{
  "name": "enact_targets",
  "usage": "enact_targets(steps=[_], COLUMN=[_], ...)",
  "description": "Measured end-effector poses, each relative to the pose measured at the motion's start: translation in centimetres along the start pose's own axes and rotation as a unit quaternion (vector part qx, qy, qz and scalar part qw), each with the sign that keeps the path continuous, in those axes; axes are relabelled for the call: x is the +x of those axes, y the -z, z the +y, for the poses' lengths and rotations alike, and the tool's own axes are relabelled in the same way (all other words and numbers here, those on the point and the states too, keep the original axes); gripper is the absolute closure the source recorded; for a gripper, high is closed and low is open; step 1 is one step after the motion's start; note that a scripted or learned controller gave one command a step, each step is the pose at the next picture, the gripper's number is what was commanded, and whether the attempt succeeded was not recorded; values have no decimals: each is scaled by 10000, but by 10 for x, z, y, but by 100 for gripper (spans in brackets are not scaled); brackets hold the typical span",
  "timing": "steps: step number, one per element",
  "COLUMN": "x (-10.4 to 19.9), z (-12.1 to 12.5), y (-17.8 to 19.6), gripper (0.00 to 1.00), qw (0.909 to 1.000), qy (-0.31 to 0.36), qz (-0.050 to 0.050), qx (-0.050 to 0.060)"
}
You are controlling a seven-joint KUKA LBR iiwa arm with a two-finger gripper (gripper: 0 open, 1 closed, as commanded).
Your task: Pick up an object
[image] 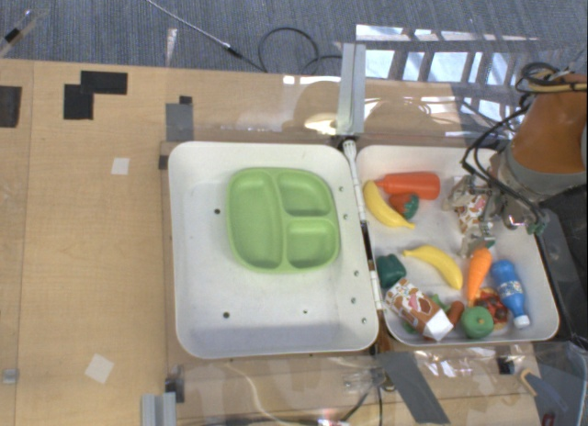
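Green apple point(477, 322) sits beside blue bottle point(509, 292); pincer point(482, 216) state unclear.

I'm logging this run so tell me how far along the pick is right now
Nothing looks picked yet. The two bananas, carrot, blue bottle and green apple all lie in the right bin. The arm hangs over that bin's far right side, its claw low among the items. Grasping and lifting remain. The green divided plate sits in the left bin.

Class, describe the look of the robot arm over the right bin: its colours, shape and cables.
The arm is a rounded body, orange above and grey below. Black cables loop along its left side. Its gripper is a small dark and metallic assembly at the lower end.
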State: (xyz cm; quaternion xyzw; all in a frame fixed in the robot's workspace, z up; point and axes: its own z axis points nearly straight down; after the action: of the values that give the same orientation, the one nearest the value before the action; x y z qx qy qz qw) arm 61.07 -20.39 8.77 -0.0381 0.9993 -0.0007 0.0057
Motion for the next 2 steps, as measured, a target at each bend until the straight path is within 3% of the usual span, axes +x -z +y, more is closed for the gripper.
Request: enact_targets(steps=[1, 2], x=[20, 15], z=[10, 11], y=[1, 16], gripper=[0, 100], qw=[9969, 9972], qy=[-785, -750], qz=[4, -63], qx=[4, 19])
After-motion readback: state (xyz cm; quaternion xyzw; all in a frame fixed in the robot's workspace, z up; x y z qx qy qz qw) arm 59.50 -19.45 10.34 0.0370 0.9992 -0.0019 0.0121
